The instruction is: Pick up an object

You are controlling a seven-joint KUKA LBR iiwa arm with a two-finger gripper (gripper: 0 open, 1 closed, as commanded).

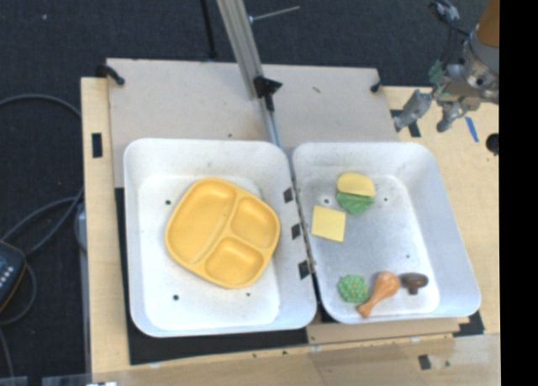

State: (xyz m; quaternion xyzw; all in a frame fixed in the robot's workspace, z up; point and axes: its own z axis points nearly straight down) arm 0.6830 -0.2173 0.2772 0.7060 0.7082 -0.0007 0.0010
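The hand [445, 107] hangs above the counter [101, 208] past the right bin's [450, 208] far corner, fingers apart, gripping nothing. Candidates lie in that bin: a yellow square [329, 224], a yellow-green piece [356, 192], a green lump [352, 288], a drumstick [378, 292] and a brown bit [414, 282]. The square sits apart from the rest, so it looks the cleanest target; descend straight over it, fingers straddling its edges. A yellow tray [223, 231] lies in the left bin [139, 208]. No readable writing.
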